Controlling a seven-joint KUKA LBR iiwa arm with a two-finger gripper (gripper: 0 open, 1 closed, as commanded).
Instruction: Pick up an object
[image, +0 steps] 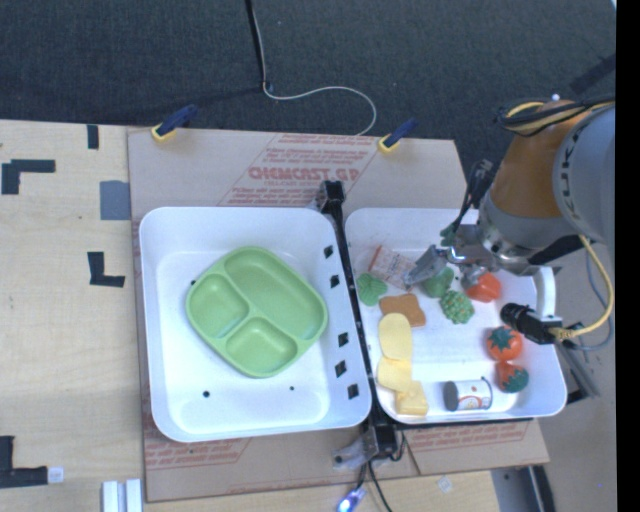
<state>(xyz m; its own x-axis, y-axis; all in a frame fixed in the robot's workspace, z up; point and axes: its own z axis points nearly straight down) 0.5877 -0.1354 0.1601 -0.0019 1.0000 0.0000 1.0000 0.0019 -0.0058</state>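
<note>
The tabletop (60, 300) carried two white bins; the left bin (160, 330) held a green divided plate (257, 311), the right bin (545, 400) a clutter of toy food. The hand (452, 258) hung low near that bin's far edge; whether it was released or clenched I could not tell. A green broccoli piece (457, 306) lay just beside it, toward the near edge, touching an orange-red fruit (484, 288). A clean pick probably needed one isolated target and a straight descent.
</note>
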